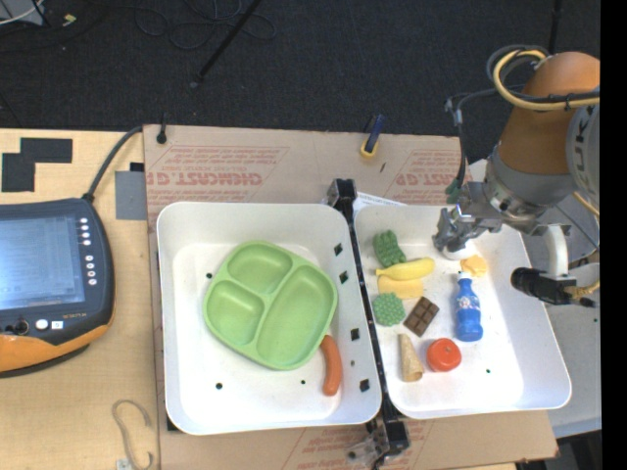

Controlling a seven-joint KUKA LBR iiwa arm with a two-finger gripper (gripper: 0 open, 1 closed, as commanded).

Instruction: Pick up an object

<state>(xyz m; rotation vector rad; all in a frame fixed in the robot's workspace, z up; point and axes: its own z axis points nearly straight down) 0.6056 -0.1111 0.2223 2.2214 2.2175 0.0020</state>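
I take the banana point(406, 271) as my landmark, lying in the middle of the right bin point(534, 380).

Nearest the camera, below the banana, sit the tomato point(444, 354) and a tan cone point(409, 358), close together; a pinch on either risks nudging the other. Just above them come the chocolate piece point(422, 315) and a green knobbly lump point(388, 308), the lump touching or nearly touching the banana's underside. To the banana's right the blue bottle point(467, 308) lies with free space on its outer side, so I judge it the easiest pick: I should come straight down and close across its narrow body, not along it.

A small orange block point(474, 264) lies further right of the banana, and a second green piece point(388, 248) sits just above it.

Farthest, up and right of the banana, my gripper point(452, 233) hovers over the bin's upper edge, carrying nothing; whether it is spread or pressed together I cannot tell.
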